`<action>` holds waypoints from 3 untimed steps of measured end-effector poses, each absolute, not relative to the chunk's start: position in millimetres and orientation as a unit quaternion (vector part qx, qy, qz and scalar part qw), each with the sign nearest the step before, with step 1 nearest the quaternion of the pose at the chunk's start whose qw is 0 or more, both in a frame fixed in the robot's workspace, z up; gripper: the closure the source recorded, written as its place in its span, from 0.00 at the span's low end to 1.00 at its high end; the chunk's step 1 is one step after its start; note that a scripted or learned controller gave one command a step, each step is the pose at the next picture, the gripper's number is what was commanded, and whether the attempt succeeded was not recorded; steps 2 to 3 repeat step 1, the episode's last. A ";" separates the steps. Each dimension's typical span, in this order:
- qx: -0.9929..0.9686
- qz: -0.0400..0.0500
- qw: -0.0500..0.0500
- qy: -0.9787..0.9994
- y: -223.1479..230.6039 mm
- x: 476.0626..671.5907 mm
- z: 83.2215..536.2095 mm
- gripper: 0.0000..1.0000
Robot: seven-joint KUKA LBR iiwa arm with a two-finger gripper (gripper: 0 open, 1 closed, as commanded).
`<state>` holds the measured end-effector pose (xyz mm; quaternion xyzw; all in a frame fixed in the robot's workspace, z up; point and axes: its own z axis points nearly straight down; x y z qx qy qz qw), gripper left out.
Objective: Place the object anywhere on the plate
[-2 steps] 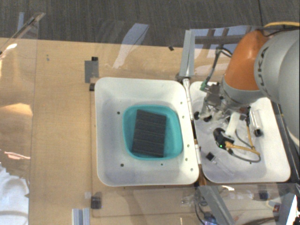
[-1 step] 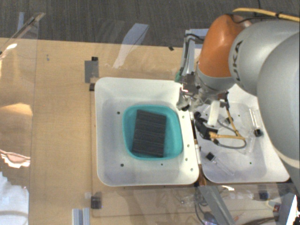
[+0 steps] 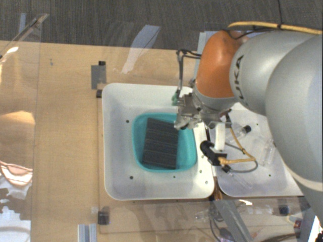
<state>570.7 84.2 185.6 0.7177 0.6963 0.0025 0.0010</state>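
Dark ridged block [image 3: 160, 144]: lying flat on teal plate [image 3: 191, 158], left bin [image 3: 116, 135]; long axis near-to-far. Gripper [image 3: 185, 116]: over plate's far right corner, just beside block; grip state cannot be told.

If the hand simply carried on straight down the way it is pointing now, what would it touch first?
Most likely the upper right rim of the teal plate, or the corner of the dark ridged block lying on it. The hand hangs just above that corner of the left bin, though height is hard to judge from this slanted view.
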 end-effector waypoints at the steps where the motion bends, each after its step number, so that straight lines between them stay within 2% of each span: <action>1: 0.718 0.003 0.001 0.696 83.6 570.9 185.7 0.00; 3: 0.718 0.003 0.001 0.696 83.6 570.9 185.7 0.00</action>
